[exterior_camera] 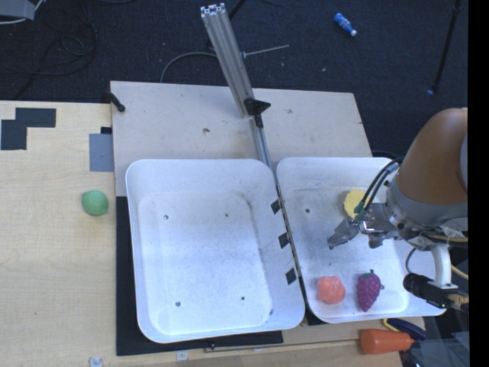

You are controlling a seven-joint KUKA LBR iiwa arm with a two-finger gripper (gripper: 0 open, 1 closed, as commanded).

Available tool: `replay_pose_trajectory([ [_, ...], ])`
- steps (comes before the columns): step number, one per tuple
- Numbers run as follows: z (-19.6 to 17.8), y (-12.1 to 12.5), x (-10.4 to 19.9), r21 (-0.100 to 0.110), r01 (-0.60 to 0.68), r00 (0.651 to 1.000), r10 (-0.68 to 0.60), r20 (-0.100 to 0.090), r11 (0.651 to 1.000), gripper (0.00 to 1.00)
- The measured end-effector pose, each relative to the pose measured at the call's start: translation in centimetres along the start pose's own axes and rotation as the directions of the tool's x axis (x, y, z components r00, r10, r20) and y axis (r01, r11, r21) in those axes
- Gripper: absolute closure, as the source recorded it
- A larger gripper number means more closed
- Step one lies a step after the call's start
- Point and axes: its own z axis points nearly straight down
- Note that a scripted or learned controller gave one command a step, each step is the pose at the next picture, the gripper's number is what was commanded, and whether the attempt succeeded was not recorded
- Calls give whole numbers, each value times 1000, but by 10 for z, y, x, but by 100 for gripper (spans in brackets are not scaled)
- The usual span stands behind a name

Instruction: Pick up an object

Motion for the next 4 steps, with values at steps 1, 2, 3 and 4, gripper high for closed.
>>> replay_pose_trajectory([
  [1,45,-6,6,0,-1,1000,1,0,1000,0],
  [2,33,-5,4,-4,-3,1000,3,0,1000,100],
  [3,-9,-10,0,-7,-2,1000,2,1,1000,100],
  [4,-61,-9,0,-8,-1,1000,2,1,1000,100],
])
